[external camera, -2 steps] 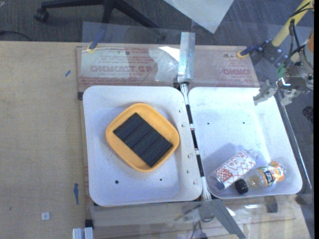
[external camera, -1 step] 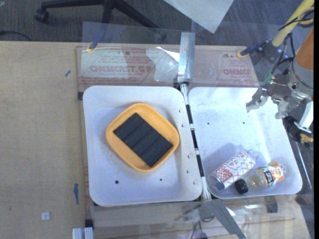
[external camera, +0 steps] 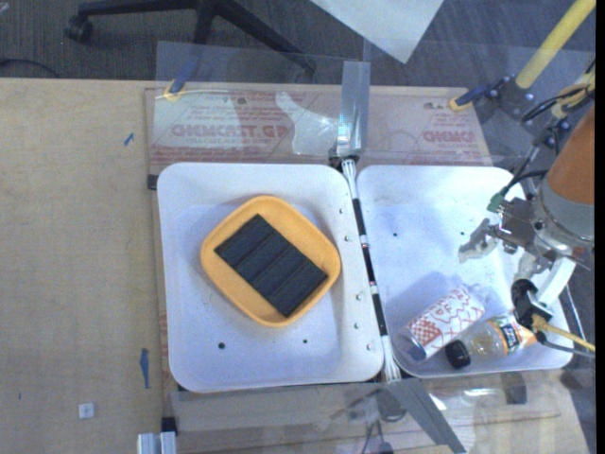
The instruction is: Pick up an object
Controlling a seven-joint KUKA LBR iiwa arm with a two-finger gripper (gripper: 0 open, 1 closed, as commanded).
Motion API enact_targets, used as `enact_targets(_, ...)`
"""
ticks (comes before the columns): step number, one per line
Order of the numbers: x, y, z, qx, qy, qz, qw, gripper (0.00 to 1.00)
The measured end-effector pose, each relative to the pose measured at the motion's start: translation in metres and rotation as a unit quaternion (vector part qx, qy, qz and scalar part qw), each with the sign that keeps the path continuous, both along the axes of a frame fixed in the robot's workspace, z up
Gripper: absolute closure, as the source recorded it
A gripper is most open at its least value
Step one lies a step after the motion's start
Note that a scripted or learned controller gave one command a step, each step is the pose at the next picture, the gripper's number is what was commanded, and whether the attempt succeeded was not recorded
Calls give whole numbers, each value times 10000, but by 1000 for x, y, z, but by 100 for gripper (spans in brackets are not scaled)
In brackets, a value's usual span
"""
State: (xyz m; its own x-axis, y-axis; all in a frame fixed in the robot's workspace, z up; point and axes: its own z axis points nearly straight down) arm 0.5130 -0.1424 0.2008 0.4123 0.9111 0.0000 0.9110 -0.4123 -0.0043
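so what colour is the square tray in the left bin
Orange-yellow square plastic tray with a dark ribbed panel on top, seen in the camera view.

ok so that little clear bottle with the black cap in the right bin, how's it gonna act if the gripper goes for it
The bottle lies on its side, so it would probably roll if nudged. Its clear plastic looks smooth, likely slippery. It rests beside the paper cup near the bin's front wall, which may crowd a grasp.

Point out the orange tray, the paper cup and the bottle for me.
Orange tray point(external camera: 227, 284): camera view, on its bare orange rim at the lower left.
Paper cup point(external camera: 444, 320): camera view, on the middle of its patterned side.
Bottle point(external camera: 487, 340): camera view, on its clear body beside the black cap.
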Motion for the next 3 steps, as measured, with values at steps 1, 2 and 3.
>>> enact_targets(1, 0, -1, 9, -3, -8, -13, 10000, 100)
enact_targets(2, 0, -1, 9, -3, -7, -13, 10000, 0)
enact_targets(3, -34, 22, -40, 3, -3, 939, 9956, 0)
